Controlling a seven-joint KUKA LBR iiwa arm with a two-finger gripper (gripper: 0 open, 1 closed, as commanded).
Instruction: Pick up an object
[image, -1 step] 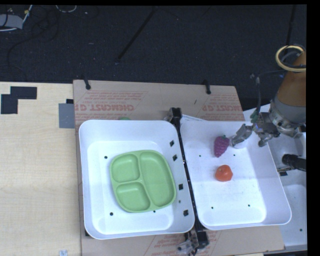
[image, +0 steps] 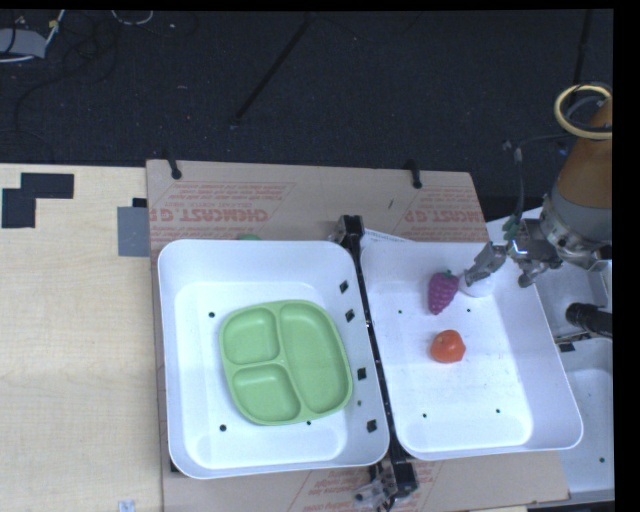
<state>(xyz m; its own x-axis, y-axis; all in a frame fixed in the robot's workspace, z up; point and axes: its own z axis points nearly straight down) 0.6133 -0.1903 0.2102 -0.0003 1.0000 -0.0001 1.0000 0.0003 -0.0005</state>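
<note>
A purple bunch of grapes (image: 442, 291) lies in the upper middle of the right bin (image: 500, 425). A small red tomato-like object (image: 448, 346) sits just below it, near the bin's middle. My gripper (image: 503, 272) hangs over the bin's upper right part, just right of the grapes. Its fingers are spread open, with the left fingertip (image: 480, 270) close beside the grapes and nothing between them.
A green three-compartment plate (image: 285, 360) lies in the left bin (image: 190, 300). A black divider with clips (image: 362, 330) runs between the bins. The arm's orange band and wrist (image: 585, 190) stand at the right edge, above white gear.
</note>
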